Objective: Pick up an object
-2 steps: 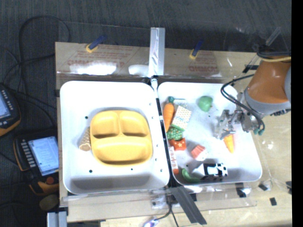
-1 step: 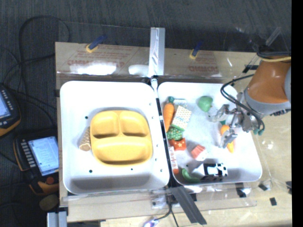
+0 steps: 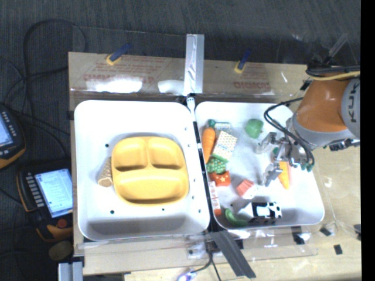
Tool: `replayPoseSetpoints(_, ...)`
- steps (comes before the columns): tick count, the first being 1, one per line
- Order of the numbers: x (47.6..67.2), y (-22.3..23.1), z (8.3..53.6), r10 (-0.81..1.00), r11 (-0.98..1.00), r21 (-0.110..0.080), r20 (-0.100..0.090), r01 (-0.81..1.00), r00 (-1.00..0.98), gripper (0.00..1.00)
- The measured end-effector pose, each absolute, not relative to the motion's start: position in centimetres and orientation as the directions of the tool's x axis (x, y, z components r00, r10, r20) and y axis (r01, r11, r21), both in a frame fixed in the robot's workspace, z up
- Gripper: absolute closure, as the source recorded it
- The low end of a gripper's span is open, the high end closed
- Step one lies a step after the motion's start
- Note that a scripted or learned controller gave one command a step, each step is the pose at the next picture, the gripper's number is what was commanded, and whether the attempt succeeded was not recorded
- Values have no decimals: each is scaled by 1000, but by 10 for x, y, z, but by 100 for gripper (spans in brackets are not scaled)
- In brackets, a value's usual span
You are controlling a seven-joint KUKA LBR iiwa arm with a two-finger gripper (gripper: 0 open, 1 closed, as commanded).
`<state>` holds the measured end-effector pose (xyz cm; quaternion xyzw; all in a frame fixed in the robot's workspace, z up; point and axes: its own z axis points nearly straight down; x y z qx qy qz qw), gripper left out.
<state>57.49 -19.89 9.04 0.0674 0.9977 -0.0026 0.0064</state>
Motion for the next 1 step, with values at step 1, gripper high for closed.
replayPoseSetpoints(1, 574, -191, 91, 154, 988, -5, -16, 154, -988, 0)
